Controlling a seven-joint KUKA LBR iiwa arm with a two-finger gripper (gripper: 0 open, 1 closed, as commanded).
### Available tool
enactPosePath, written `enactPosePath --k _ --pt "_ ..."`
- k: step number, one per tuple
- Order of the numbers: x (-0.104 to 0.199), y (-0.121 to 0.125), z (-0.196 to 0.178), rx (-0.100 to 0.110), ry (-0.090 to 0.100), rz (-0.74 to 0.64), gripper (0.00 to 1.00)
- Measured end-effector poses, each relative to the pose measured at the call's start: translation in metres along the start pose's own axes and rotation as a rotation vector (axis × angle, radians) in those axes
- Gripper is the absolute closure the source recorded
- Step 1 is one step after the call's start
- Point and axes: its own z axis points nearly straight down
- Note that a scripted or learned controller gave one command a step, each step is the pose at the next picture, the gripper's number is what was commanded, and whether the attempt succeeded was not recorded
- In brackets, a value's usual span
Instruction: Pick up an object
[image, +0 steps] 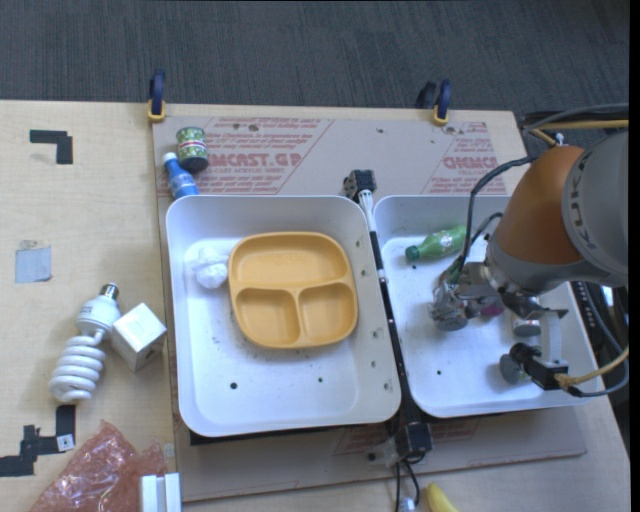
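My gripper is down inside the right bin, near its middle, with the grey and orange arm reaching in from the right. A green bottle lies on its side at the back of that bin, a little behind the gripper. A small grey lump sits right at the gripper's tip, and whether it is held I cannot tell. A bit of pink shows just right of the gripper. In the left bin lie a yellow divided plate and a white crumpled thing.
Outside the bins, on the left, lie a white spiral light bulb, a white cube and a reddish plastic bag. A small green can and a blue-capped item stand behind the left bin.
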Motion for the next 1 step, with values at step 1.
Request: enactPosePath --k 1 --pt "0.0000 0.0000 0.0000 0.000 0.000 -0.001 0.00"
